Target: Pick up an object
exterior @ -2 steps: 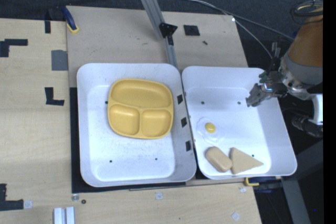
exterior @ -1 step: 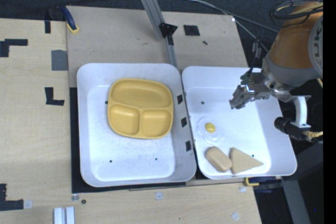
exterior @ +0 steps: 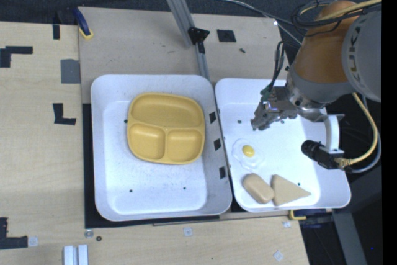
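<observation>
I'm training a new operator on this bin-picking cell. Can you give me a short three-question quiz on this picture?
1. True or false: the yellow divided plate lies in the left bin.
2. Which item lies nearest the gripper?
A. the toy fried egg
B. the bread roll
C. the triangular sandwich piece
3. How many food items lie in the right bin?

Key
1. True.
2. A. The egg lies just below the gripper in the view; the roll and the sandwich piece sit side by side at the bin's near edge.
3. Three.
</observation>
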Motion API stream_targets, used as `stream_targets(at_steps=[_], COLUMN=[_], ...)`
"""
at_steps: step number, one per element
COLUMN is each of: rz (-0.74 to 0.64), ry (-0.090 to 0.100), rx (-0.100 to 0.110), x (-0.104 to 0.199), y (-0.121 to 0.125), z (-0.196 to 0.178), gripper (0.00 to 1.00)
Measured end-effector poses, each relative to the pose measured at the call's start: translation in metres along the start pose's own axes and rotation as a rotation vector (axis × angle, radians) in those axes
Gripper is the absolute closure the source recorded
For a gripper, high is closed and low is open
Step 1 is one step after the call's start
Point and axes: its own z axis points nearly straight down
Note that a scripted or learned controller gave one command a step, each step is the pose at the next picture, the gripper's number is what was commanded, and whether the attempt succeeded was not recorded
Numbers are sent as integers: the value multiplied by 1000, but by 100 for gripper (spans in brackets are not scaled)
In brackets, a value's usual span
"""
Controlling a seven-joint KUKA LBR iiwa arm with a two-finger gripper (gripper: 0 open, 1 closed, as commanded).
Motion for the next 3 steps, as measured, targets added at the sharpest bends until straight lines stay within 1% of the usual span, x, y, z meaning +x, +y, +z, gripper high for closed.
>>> stream_targets(at_steps=[1, 2, 3], rz=[1, 0, 0], ry=[-1, -1, -1], rx=[3, 1, 1], x=[57, 110, 161], y=[5, 10, 4], z=[12, 3, -4], gripper=[100, 100, 100])
